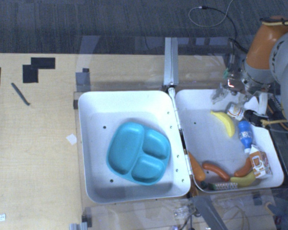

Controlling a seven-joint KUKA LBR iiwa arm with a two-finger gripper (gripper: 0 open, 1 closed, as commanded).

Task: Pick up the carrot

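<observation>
The carrot (197,169) is a short orange piece lying against the left wall of the right bin (202,133), near its front corner. My gripper (235,99) hangs over the back right part of that bin, far from the carrot. Its fingers are spread open, with nothing held between them. Just below the gripper lies a small brown-and-white container (236,112).
The right bin also holds a yellow banana (224,122), a blue bottle (245,135), a red sausage (216,170) beside the carrot, a brown packet (259,164) and a second banana (244,179) at the front. A blue divided plate (138,152) sits in the left bin (95,138).
</observation>
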